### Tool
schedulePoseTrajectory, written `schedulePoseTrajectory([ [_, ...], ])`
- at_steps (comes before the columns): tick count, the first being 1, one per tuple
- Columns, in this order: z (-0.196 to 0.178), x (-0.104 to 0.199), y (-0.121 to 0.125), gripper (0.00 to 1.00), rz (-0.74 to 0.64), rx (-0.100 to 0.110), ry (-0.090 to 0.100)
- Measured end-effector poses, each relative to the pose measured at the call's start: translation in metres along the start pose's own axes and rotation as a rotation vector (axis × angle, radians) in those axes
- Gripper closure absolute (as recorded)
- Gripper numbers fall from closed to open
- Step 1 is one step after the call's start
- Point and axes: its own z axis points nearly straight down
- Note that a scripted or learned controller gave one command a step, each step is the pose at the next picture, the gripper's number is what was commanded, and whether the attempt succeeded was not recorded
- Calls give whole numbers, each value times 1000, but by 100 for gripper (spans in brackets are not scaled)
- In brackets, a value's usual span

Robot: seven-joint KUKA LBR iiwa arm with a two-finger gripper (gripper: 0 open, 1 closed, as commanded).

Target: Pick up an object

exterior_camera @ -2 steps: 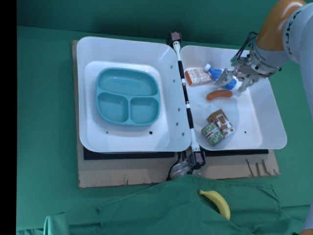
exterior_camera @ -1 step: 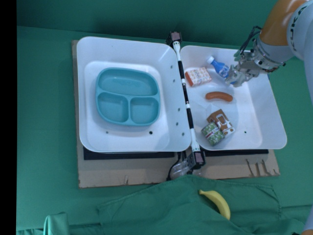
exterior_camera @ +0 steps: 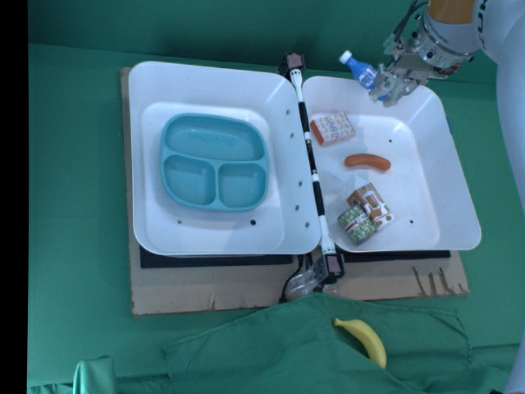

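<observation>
blue-capped clear plastic bottle (exterior_camera: 358, 69) sits clamped between the fingers of the grey two-finger gripper (exterior_camera: 384, 86), lifted above the far rim of the right shallow white bin (exterior_camera: 435, 208). below in that bin lie a red-and-white carton (exterior_camera: 331, 127), an orange-red sausage (exterior_camera: 367, 162), and two small printed boxes (exterior_camera: 364, 213) touching each other. a teal divided plastic tray (exterior_camera: 215, 162) rests in the left white bin (exterior_camera: 148, 97). a yellow banana (exterior_camera: 362, 339) lies on green cloth near the front.

Teal divided plate (exterior_camera: 215, 161) in left bin (exterior_camera: 156, 97), banana (exterior_camera: 363, 340) on green cloth (exterior_camera: 271, 351)
</observation>
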Motion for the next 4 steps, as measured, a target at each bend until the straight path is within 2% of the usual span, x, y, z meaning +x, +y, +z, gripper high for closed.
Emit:
schedulePoseTrajectory([
  [2,-24,-4,0,100,9,-5,-5],
  [3,78,12,4,100,4,18,2],
  [4,89,-45,7,100,8,0,-1],
])
